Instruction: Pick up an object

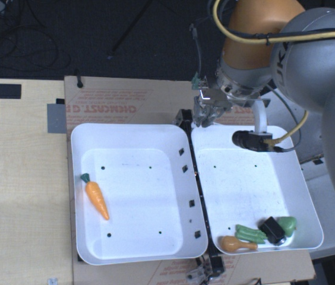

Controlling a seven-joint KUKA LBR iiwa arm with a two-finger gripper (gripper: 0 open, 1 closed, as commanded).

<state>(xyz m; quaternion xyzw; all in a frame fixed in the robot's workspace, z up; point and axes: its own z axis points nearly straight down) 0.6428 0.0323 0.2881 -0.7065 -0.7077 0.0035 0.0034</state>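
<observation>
An orange toy carrot [97,199] with a green top lies at the left side of the left bin [129,136]. In the near right corner of the right bin [250,159] sit a tan pear-shaped toy [237,244], a green bean pod [250,234], a black block [272,230] and a green piece [287,223], all close together. My gripper [205,115] hangs above the far left corner of the right bin, near the divide between the bins, far from every object. Nothing shows between its fingers.
Both bins rest on a brown cardboard sheet [132,100] on a pale wooden bench [19,177]. Black clips [192,203] join the bins along the middle. A black cable fitting [252,140] hangs over the right bin's far edge. The grey arm [310,46] fills the upper right.
</observation>
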